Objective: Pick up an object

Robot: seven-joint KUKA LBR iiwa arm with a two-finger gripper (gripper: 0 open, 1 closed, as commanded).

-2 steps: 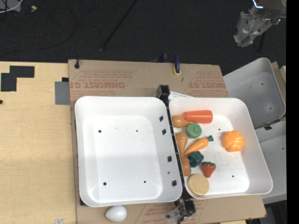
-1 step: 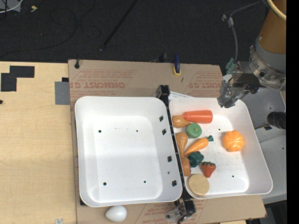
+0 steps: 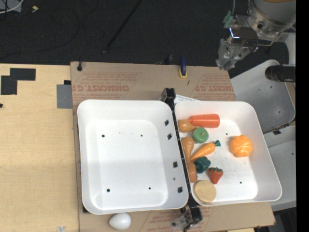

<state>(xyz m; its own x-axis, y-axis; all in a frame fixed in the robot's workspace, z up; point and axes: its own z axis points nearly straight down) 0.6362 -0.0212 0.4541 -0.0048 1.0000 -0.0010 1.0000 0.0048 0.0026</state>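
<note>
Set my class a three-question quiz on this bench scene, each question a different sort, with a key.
1. True or false: the gripper hangs above the bench's far edge, outside both bins.
2. Which bin holds the toy foods: A) left bin B) right bin?
3. Fill in: the white egg lies ___ the bins, at the near edge.

Key: 1 true; 2 B; 3 outside.

We look down from above the desk (image 3: 38,153) at a slant, far enough off to take in both white bins (image 3: 91,153) whole. Beyond the bins lies dark floor (image 3: 120,23); right of them the arm (image 3: 270,8) enters our view.
</note>
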